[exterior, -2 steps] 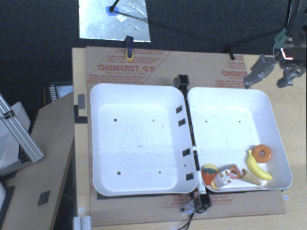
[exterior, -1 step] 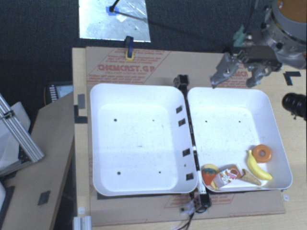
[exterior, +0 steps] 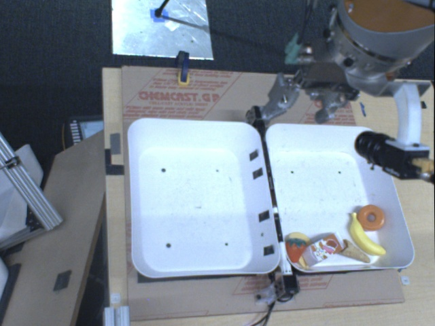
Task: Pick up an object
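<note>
Several small objects lie in the front right corner of the right bin: a yellow banana, an orange ring, a round orange-red fruit, a white and red packet and a tan cone-shaped piece. My gripper hangs over the back rim of the right bin, far from these objects. Its two grey fingers are spread apart, open, with nothing between them.
The left bin sits beside the right one, joined by black clips along the shared wall. A black cylinder on a white bracket juts over the right bin's right edge. A metal sheet and a yellow clamp lie behind the bins.
</note>
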Tool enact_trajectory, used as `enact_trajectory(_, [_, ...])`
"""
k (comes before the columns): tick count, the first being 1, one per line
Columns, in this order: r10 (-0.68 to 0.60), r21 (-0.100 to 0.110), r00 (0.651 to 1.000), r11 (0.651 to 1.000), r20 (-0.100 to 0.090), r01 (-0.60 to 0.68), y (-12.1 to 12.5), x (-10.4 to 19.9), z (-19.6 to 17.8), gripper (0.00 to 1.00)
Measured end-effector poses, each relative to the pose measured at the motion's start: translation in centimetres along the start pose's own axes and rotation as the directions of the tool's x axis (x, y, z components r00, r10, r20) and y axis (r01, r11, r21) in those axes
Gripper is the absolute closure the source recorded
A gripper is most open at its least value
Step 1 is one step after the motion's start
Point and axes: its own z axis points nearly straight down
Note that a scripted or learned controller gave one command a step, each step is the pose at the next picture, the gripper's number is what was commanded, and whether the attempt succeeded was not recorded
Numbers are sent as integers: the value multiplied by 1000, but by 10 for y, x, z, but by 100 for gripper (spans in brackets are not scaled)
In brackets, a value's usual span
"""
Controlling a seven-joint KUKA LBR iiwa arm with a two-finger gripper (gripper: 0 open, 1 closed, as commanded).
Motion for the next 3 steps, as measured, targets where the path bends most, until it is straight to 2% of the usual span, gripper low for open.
enact_trajectory(1, [-3, 1, 1000, 1000, 0, 3, 0, 85, 1, 0])
enact_trajectory(2, [13, 15, 1000, 1000, 8, -13, 0, 40, 188, 0])
enact_trajectory(3, [13, -9, 1000, 1000, 0, -13, 1, 12, 88, 0])
